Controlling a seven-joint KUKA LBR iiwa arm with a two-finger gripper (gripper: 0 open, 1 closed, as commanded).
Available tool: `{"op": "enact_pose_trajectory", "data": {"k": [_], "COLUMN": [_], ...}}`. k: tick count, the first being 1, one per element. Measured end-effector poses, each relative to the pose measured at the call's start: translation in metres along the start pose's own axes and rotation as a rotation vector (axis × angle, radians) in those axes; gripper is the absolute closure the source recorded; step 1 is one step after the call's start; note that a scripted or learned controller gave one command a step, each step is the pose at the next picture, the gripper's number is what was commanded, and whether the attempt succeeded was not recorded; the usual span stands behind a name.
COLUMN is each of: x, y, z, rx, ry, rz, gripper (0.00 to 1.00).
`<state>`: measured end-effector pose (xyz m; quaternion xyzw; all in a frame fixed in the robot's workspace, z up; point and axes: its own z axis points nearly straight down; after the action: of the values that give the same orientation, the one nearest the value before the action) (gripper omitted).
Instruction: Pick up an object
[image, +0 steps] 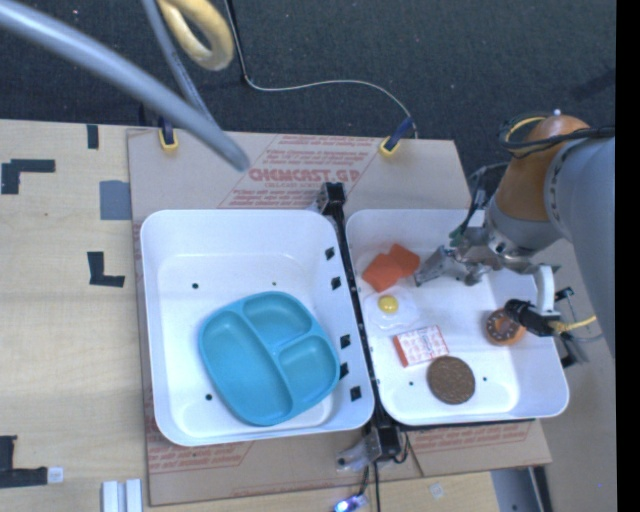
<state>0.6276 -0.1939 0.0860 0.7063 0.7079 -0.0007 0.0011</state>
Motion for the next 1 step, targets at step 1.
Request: {"op": "enact_pose_trajectory", "data": {"k": [1], "x": [-0.0004], "y": [0.0008], "z": [-0.0110], "rx": [-0.003], "ry": [-0.003], "rz": [-0.001], "gripper": [1.00]}}
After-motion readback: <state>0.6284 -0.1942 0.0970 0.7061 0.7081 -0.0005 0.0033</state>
